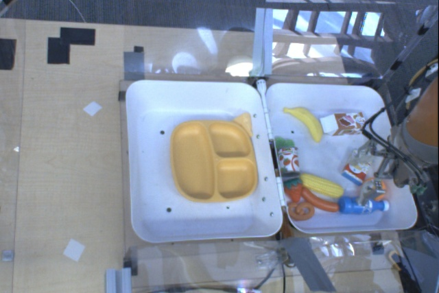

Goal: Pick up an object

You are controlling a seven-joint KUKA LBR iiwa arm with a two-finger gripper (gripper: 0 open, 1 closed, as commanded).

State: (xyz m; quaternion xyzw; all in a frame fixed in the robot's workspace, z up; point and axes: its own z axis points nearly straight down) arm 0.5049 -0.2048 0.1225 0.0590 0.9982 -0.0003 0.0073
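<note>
The right bin [328, 151] holds a yellow banana [306, 123], a white and brown carton [346, 123], a red and white can [288, 160], a yellow corn cob [322, 184], an orange sausage-shaped toy [313, 202], a blue bottle [359, 205] and a small white, red and blue carton [354, 172]. My gripper [376, 179] reaches in from the right. It hangs low over the bin's right part, right beside the small carton and just above the blue bottle. The wrist and cables hide how its jaws stand.
The left bin [151, 147] carries a yellow divided tray [212, 160]. A metal frame [322, 17] stands behind the right bin. The bin walls meet along the centre ridge [269, 147], close to the can.
</note>
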